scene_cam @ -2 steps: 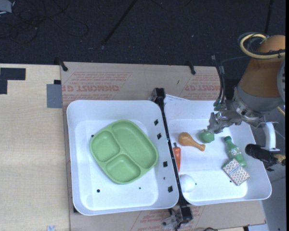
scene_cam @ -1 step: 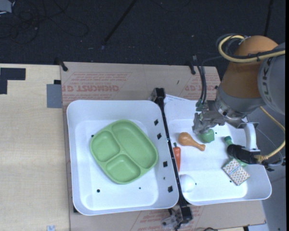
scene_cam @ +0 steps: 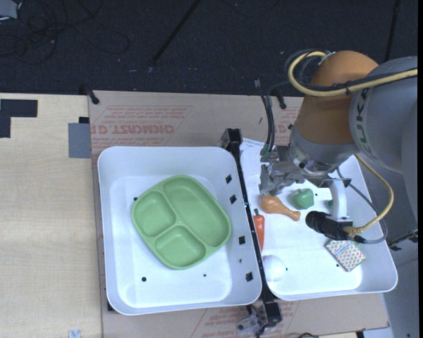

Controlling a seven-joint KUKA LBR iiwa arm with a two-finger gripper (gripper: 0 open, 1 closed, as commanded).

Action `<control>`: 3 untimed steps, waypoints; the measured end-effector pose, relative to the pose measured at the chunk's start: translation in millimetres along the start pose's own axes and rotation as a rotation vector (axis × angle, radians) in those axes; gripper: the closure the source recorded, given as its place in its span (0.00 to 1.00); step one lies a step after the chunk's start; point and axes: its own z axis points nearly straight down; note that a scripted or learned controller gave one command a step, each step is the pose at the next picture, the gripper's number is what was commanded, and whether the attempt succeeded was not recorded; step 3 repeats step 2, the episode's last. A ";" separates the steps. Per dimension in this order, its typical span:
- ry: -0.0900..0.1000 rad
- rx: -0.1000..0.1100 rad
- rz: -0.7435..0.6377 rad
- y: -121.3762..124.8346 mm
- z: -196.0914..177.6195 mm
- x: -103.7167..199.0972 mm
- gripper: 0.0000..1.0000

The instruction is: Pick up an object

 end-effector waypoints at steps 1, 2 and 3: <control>-0.001 -0.002 -0.001 7.2 -10.1 48.4 1.00; -0.001 0.000 -0.001 4.7 -4.7 94.1 1.00; -0.001 0.000 -0.001 4.7 -4.7 94.1 1.00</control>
